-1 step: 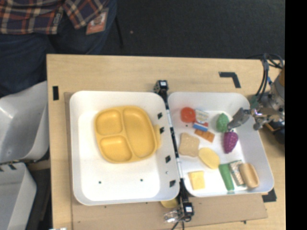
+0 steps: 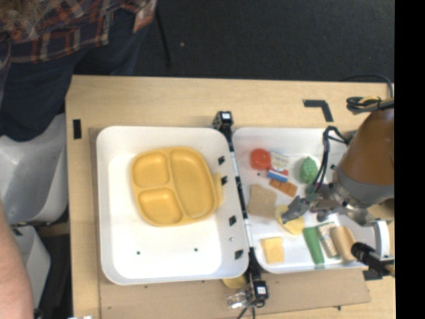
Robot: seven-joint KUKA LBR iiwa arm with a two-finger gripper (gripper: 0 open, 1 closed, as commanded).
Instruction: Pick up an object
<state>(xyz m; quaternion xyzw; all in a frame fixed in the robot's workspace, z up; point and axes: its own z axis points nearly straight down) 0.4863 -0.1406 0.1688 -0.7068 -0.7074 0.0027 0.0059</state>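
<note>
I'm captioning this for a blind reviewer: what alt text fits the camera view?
A grey arm's gripper hangs low over small objects in the right bin, near a yellow piece and a tan square. The left bin holds a yellow divided tray.

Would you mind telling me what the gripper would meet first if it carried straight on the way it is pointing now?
Probably the yellow piece just under the gripper, which points left and downward into the right bin. The brown card lies just beyond to the left. Depth is hard to judge from this slanted view.
</note>
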